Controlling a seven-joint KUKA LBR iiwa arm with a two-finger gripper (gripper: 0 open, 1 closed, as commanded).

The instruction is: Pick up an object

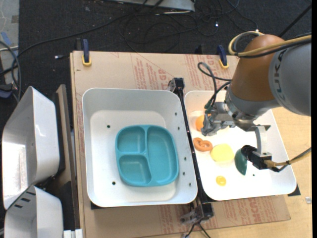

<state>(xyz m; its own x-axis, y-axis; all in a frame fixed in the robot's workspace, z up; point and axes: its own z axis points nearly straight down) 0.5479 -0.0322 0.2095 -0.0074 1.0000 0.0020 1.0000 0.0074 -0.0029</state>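
My gripper [210, 126] hangs low over the left part of the right bin [277, 182], the grey arm with its orange band reaching in from the right. Just left of the gripper lies an orange object [199, 122], partly hidden by it. An orange ring-shaped piece [202, 144] sits below the gripper. Beside that are a yellow round object [222, 153] and a dark teal piece [240, 162]. A small yellow disc [221, 181] rests near the bin's front.
The left bin [99, 103] holds a teal divided plate [147, 155]. A black bracket [261, 159] and cable hang from the arm over the right bin. White containers [29, 133] stand off the bench at the left.
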